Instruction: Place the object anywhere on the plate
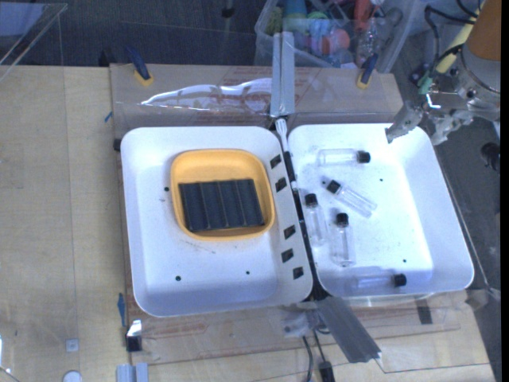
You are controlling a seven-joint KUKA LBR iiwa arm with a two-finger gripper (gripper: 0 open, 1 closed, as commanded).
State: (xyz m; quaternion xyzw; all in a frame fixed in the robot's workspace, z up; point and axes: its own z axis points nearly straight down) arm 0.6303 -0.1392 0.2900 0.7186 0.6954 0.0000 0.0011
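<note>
The gripper (413, 126) is seen at the upper right edge of the right bin (445, 213), w/ nothing seen between the fingers; how far open they are can't be told. The vials (342, 205) are scattered below and left of the fingers, lying flat, some close together. The yellow plate (187, 169) w/ a dark insert sits well left, in the left bin (143, 213). Risk, as judged: clear, round vials may be rolled or missed, or two nudged at once; a slip over the divider is poss.

Two white bins sit side by side on the wooden bench (56, 213): the left bin (151, 281) and the right bin (441, 237). Behind them stands a clear plastic tub (334, 18) full of colourful toys.
</note>
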